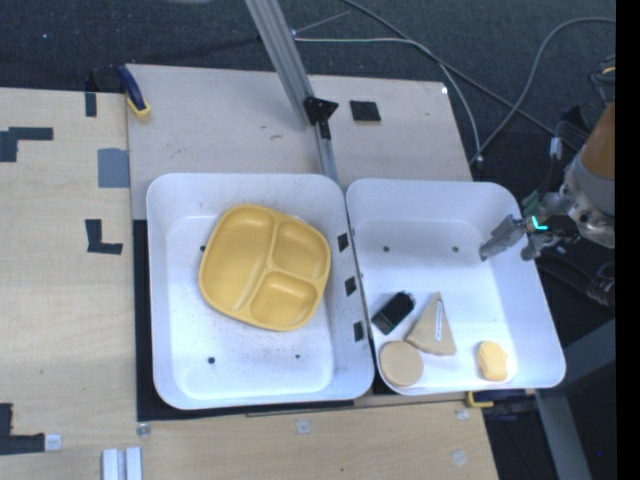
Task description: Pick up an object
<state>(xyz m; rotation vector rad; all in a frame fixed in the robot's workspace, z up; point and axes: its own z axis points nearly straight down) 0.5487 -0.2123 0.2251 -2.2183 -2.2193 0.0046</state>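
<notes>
Objects lay in the right bin [455,208]'s near end, a black block [393,312] leftmost, so the gripper [508,236], poised at the bin's far-right rim, state indiscernible, needed to descend squarely over one piece.

- No text, label, brand, number or sign can be read anywhere.
- The dark patches on the table [60,268], toward 9 o'clock and 12 o'clock, are plain shapes with no lettering.
- The yellow divided plate [265,265] and the small items in the right bin [520,298] carry no legible marking.
</notes>
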